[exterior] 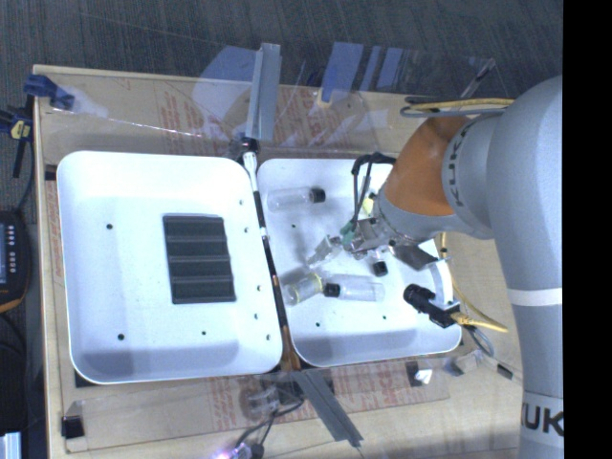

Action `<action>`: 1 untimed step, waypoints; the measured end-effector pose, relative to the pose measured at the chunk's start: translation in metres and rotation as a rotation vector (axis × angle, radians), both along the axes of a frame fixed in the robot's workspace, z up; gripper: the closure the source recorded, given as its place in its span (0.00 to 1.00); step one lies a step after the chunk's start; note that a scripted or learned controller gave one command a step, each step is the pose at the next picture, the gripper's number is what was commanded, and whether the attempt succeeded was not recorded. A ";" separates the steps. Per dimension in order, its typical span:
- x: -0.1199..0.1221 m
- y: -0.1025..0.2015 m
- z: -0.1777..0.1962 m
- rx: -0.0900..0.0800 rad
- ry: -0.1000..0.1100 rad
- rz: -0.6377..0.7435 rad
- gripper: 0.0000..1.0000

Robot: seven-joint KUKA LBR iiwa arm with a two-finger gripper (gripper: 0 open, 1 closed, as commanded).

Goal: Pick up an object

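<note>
My gripper (361, 242) is low in the right bin (411, 347), near its middle. Just left of it lies a clear plastic vial (323, 251), close to or touching the gripper; I cannot tell which. A clear vial with a black cap (298, 198) lies at the back of this bin. Two more clear vials lie toward the front: one tilted (302, 287) by the left wall, and one with a black cap (356, 292) beside it. A small black piece (380, 268) sits just below the gripper.
The left bin (86, 256) holds a flat black ribbed block (199, 258) near its middle. The arm's grey and orange body (449, 175) covers the right bin's right side. Clear plastic sheets lean behind the bins.
</note>
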State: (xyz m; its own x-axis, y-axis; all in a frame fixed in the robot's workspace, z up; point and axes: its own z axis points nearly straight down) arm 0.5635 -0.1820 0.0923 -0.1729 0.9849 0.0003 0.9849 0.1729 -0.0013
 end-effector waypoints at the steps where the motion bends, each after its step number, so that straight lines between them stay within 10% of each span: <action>1: 0.063 0.006 0.000 0.001 -0.001 0.053 0.00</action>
